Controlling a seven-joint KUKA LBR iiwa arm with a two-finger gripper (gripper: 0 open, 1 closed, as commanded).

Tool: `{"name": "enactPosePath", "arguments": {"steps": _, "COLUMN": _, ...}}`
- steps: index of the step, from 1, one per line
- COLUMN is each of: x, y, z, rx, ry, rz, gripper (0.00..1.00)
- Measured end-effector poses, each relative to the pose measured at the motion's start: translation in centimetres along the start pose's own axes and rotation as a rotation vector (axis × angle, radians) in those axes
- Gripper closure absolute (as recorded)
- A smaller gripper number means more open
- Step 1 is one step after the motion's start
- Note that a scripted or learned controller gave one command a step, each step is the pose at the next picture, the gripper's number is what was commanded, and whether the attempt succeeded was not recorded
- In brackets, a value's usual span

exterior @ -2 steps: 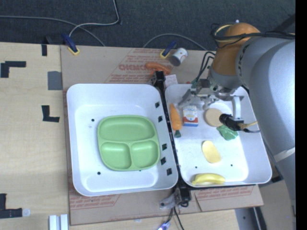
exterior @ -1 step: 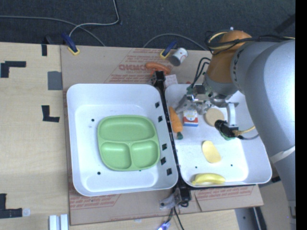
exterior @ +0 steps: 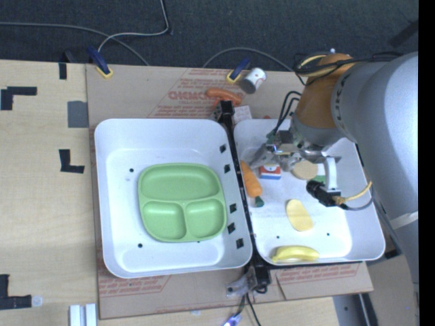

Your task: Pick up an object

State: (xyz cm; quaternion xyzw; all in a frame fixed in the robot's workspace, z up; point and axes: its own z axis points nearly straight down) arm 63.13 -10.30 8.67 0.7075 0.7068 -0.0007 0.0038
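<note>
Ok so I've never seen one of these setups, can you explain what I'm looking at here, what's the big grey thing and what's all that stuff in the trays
One camera looks down at a slant on a bench. The big grey thing with the orange band is a robot arm reaching in from the right. Its hand hangs low over the right white bin; whether it grips anything is unclear. That bin holds an orange carrot-shaped toy, a pale yellow oval piece, a yellow banana-shaped toy and a small red, white and blue box. The left white bin holds a green divided plate.

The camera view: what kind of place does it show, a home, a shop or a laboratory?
Probably a robotics lab bench: two white bins clipped side by side on cardboard, toy food such as a carrot, and loose cables on dark carpet.
</note>
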Motion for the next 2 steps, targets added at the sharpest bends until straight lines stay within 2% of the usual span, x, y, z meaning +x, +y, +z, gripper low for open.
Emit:
{"name": "enactPosePath", "arguments": {"steps": 1, "x": 0.2, "y": 0.0, "z": -1.0, "rx": 0.001, "ry": 0.002, "rz": -0.002, "gripper": 1.0}}
{"name": "enactPosePath", "arguments": {"steps": 2, "x": 5.5, "y": -1.6, "z": -9.8, "rx": 0.004, "ry": 0.007, "rz": -0.003, "gripper": 1.0}}
